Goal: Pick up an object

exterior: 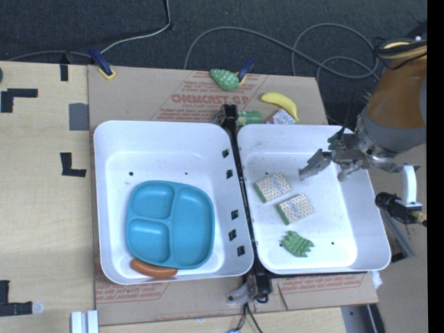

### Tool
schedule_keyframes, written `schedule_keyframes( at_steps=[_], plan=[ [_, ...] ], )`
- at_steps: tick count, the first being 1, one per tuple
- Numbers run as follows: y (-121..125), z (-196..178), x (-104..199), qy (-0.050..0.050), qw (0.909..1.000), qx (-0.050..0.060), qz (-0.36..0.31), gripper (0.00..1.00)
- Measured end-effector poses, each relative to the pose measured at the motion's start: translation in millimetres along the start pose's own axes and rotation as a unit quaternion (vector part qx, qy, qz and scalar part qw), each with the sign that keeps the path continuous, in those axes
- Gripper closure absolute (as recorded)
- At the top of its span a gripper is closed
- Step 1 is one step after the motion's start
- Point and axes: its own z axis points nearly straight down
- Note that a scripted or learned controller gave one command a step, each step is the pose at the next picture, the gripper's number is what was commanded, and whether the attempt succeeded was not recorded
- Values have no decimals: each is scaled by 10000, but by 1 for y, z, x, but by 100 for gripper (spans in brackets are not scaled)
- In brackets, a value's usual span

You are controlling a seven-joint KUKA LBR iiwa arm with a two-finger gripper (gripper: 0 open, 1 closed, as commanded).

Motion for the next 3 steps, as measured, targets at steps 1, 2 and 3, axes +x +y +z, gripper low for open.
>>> schedule_keyframes(
  at_steps=[1,2,3],
  plan=[
    [0,79,25,2,10000,10,2,0],
    [-5,138,28,-45,10000,-69,18,0],
    [-2,126,32,-6,10000,-93,1,100]
  ],
)
